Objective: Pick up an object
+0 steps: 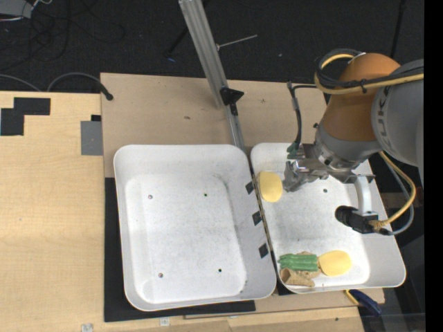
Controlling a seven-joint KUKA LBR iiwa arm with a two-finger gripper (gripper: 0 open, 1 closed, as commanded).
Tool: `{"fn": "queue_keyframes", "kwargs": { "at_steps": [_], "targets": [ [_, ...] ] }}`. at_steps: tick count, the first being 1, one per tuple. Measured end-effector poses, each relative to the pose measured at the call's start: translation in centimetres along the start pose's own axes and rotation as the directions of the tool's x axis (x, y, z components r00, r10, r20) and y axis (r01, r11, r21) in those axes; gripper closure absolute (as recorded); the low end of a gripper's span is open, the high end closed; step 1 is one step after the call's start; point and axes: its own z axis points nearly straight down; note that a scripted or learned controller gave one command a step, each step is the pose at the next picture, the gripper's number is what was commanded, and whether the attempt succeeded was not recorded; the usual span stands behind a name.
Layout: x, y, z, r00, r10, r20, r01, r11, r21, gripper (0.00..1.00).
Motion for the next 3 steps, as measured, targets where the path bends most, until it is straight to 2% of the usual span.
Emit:
{"fn": "queue_keyframes", "kwargs": {
  "at_steps": [3],
  "targets": [
    [14.7,0.7,-3.4,1.0,-0.001,0.0,0.001,1.0,-0.002,1.0]
  ]
}}
